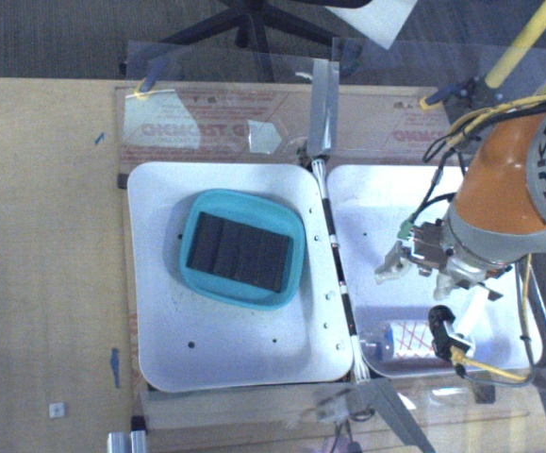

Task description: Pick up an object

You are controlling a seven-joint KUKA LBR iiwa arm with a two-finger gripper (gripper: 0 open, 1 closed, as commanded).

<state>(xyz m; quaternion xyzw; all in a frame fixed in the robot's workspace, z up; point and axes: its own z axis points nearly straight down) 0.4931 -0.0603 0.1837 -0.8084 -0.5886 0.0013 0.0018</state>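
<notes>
A teal dish (244,248) lies in the middle of the left bin (159,347), with a dark rectangular block (237,251) resting inside it. In the right bin (367,206), a small clear bottle with a red criss-cross pattern (406,340) lies on its side near the front edge. My gripper (397,262) hangs over the middle of the right bin, above and slightly behind the bottle. Nothing can be seen held in it. The orange-banded wrist (499,187) covers the bin's right part.
A metal divider (334,253) separates the two bins. Cables and a yellow-tipped hose (461,352) hang from the wrist close to the bottle. A cardboard panel (216,125) stands behind the bins, and a chair base (244,17) beyond it.
</notes>
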